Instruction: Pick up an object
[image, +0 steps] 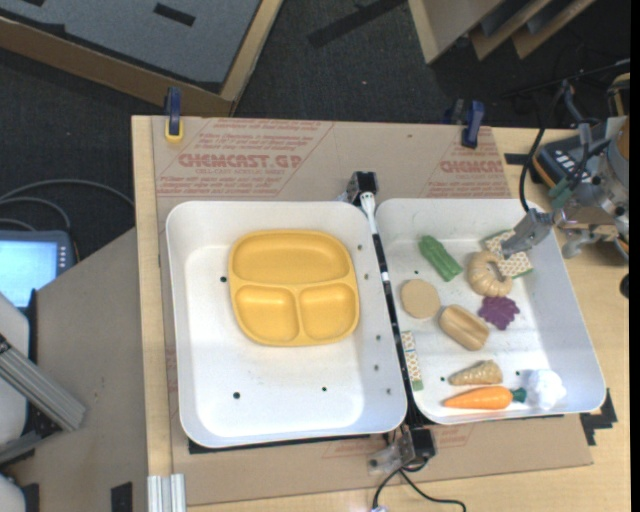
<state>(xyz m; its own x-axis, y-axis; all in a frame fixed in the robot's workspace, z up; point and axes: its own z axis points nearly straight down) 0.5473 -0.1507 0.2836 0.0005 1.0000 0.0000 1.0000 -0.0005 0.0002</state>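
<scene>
the desk (300, 150) carries two shallow white bins side by side. the left bin (200, 380) holds a yellow divided plate (295, 285), lying flat in its upper middle, with one long compartment at the far side and two smaller ones nearer the camera.

the right bin (570, 330) holds the small things. a green pickle-like piece (439, 257) lies tilted near the bin's far left. just below it is a round tan disc (420, 298), and right beside that a tan bread roll (464, 326). a pale, ridged pastry-like item (489, 273) sits toward the far right, touching a checkered cracker-like square (510, 263) behind it. a purple grape cluster (498, 311) lies just below the pastry. along the near edge are a tan cone-shaped piece (475, 374), an orange carrot (479, 398) and, at the carrot's right end, a small white clump (543, 386).

the arm reaches in from the right, and the hand (522, 238) hangs low over the bin's far right corner, right at the checkered square and the pastry. whether its fingers are spread or closed cannot be told, and nothing is seen clamped between them.
</scene>
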